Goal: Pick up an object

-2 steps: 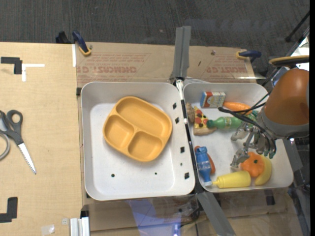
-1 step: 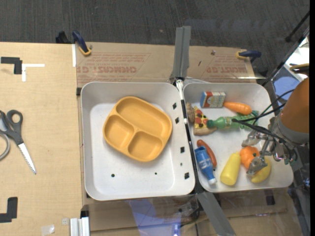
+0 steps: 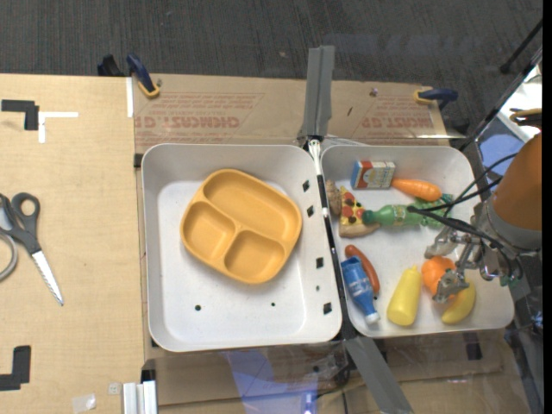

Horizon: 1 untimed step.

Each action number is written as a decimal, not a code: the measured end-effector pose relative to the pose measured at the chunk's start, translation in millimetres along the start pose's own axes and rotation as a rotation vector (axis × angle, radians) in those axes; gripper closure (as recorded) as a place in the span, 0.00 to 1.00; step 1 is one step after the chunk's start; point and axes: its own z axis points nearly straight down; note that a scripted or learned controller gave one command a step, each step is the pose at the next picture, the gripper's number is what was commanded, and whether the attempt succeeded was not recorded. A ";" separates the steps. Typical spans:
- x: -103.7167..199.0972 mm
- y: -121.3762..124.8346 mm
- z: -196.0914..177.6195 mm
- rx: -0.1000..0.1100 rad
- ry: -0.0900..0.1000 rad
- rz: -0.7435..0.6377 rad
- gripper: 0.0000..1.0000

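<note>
The gripper (image 3: 450, 276) hung low at the frame's lower right, over the right bin (image 3: 405, 333), just beside the orange (image 3: 434, 271) and banana (image 3: 460, 305). Whether its claw was apart or together could not be told, and nothing looked lifted, so the pick seemed not yet done.

Bright, even light falls from above. The white bins (image 3: 155, 257) glare slightly, with soft shadows under the yellow plate (image 3: 241, 224). Focus is fair at centre; the arm (image 3: 526, 192) at the right edge is blurred, and the dark floor at the top is dim.
</note>
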 end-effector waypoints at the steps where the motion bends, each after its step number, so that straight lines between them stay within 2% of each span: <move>1: 25.2 0.7 -28.2 -0.002 0.005 -0.265 1.00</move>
